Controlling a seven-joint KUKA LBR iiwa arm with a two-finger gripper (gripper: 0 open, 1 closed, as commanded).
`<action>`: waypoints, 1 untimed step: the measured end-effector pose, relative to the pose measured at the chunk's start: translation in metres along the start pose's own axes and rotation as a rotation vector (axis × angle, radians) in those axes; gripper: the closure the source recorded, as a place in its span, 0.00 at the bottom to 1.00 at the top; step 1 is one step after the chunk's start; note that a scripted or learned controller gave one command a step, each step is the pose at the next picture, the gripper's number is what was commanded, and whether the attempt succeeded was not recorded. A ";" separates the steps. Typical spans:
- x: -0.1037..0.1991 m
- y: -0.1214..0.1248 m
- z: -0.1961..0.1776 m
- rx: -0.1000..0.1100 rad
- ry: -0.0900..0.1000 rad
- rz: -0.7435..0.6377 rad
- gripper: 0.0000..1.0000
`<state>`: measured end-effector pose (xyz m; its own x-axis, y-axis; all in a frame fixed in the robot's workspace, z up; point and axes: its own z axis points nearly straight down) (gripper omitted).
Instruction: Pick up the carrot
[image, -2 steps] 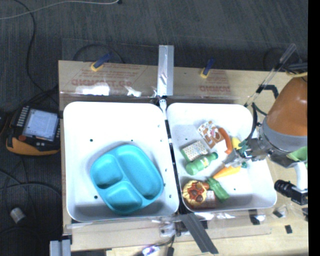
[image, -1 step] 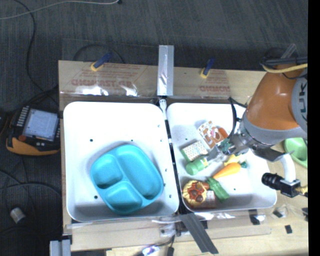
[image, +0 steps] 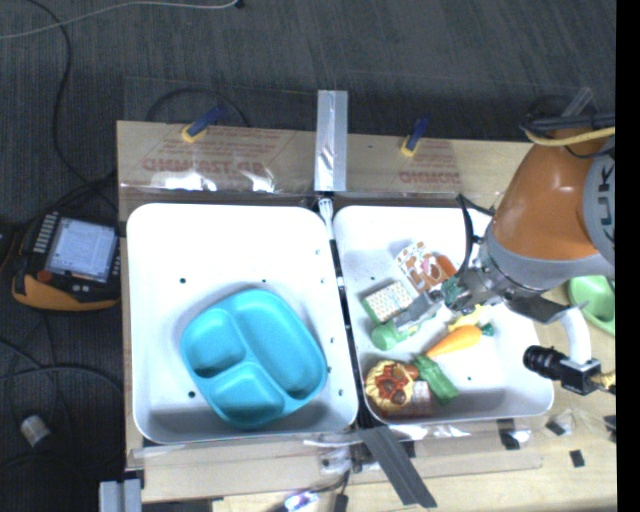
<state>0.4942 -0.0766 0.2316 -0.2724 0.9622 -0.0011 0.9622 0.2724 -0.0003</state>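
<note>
The carrot (image: 456, 341) lies in the right-hand bin (image: 505, 392), its long axis slanting up toward the right, directly below the gripper (image: 463, 293), which hangs just above its thick end. The claw's state cannot be told from this slant. Room is tight: a green bottle (image: 437, 379), a round tin (image: 392, 387) and small cartons (image: 390, 299) crowd the carrot's left, while the blue divided plate (image: 252, 355) sits well apart in the left bin (image: 160, 235).

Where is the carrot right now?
The carrot lies in the right bin, just below the gripper, with a green bottle beside its lower-left tip.
</note>
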 end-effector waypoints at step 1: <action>-0.087 -0.036 0.042 0.002 0.001 -0.150 0.00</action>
<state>0.4837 -0.1699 0.1898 -0.4135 0.9105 -0.0001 0.9105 0.4135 -0.0020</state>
